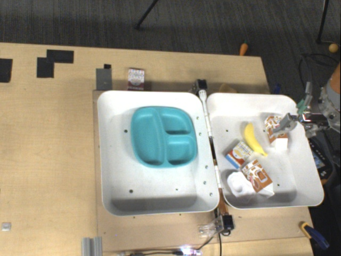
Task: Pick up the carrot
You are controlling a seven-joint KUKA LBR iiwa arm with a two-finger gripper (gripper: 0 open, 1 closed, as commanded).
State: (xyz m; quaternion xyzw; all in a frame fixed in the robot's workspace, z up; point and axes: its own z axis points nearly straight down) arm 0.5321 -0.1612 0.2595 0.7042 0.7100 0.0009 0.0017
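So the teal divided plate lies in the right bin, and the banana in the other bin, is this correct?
Not quite. The camera view shows the teal divided plate in the left bin. The banana lies in the other bin, the right bin.

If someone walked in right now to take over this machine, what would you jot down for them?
Hand: at the right bin's far right edge, beside a small brown-and-white carton. Whether it grips anything is too small to tell.
Right bin holds a banana, two more small cartons and a white cup. I cannot make out a carrot among them.
Left bin holds a teal divided plate.
Done: nothing lifted.
Left: find the carrot, grasp it, raise it.
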